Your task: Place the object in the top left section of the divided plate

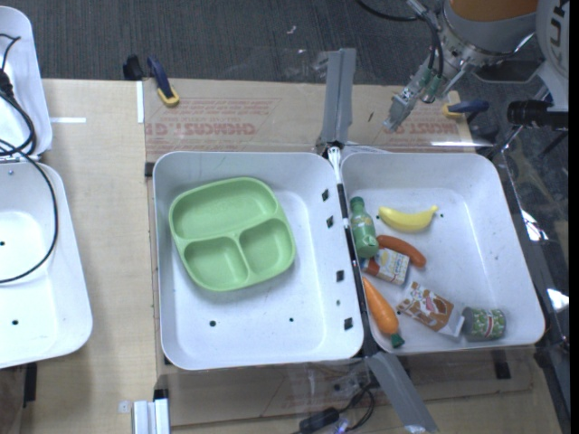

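Observation:
A light green divided plate (232, 233) lies in the left bin (181, 333), with one large section toward the back and two smaller ones toward the front. All three sections are bare. My gripper (404, 108) hangs above the bench behind the back edge of the right bin (507, 206), well apart from the plate and with nothing visible in it. In the right bin lie a yellow banana (407, 218), a green bottle (363, 228), a red sausage (403, 249), a small carton (391, 267), a carrot (381, 309), a snack packet (425, 307) and a green can (485, 324).
A grey divider post (337, 98) stands between the bins at the back. White trays with a black cable (27, 233) sit at far left. A blue and yellow clamp (161, 82) rests on the cardboard behind the left bin.

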Controlling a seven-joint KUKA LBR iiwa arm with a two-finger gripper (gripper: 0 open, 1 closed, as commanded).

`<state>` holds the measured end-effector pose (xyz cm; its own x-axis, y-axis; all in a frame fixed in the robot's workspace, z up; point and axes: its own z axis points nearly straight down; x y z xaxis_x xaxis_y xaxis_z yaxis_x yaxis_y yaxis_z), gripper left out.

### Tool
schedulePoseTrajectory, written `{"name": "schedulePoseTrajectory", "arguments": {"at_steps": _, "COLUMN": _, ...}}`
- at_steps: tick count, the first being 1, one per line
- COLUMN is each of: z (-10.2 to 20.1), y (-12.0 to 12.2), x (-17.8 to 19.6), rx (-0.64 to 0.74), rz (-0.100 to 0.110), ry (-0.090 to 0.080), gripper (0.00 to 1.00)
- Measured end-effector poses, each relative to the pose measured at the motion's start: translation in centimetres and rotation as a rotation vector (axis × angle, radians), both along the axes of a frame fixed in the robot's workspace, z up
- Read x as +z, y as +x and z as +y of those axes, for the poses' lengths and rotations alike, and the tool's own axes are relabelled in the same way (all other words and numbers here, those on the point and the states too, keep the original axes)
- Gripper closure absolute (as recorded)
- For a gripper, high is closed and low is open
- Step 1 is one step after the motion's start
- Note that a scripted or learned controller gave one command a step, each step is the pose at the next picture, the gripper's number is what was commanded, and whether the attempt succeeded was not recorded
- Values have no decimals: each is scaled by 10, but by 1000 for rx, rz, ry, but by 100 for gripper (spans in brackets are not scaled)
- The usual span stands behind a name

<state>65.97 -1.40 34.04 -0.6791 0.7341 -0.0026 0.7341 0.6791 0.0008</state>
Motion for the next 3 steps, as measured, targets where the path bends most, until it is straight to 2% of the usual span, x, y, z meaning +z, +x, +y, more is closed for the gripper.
{"name": "schedulePoseTrajectory", "arguments": {"at_steps": 1, "z": -32, "y": -8, "x": 52, "rx": -323, "rz": 1, "ry": 0, "gripper": 100}}
{"name": "schedulePoseTrajectory", "arguments": {"at_steps": 2, "z": -58, "y": 0, "x": 74, "rx": 143, "rz": 0, "ry": -1, "gripper": 100}}
{"name": "schedulePoseTrajectory", "arguments": {"at_steps": 3, "z": -92, "y": -8, "x": 101, "rx": 398, "rz": -1, "ry": -1, "gripper": 100}}
